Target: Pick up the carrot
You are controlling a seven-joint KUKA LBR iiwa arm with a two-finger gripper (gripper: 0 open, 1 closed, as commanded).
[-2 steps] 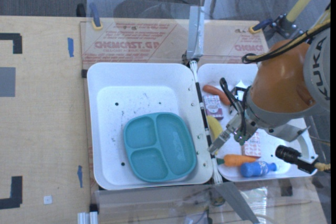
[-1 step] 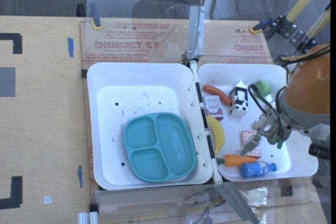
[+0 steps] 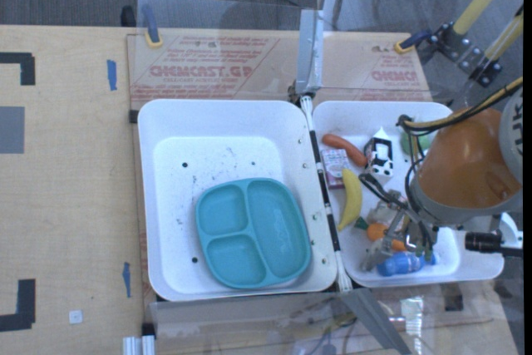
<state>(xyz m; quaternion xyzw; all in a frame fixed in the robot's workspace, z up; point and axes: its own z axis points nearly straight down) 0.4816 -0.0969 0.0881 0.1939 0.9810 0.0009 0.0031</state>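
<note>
my wrist band (image 3: 465,166): glossy orange plastic | bins (image 3: 166,129): matt white plastic, left one speckled | tray (image 3: 249,230): smooth teal plastic | bench (image 3: 58,179): pale wood

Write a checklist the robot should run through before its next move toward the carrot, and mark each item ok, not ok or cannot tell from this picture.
1. Carrot in sight: ok. The carrot lies at the far end of the right bin.
2. Carrot free of cover: ok. Nothing lies on top of it; the banana sits nearer the camera.
3. Gripper over the carrot: not ok. The gripper is low at the near end of the bin, among an orange piece and a blue toy.
4. Gripper free of load: cannot tell.
5. Left bin out of the path: ok. It holds a teal plate.
</note>
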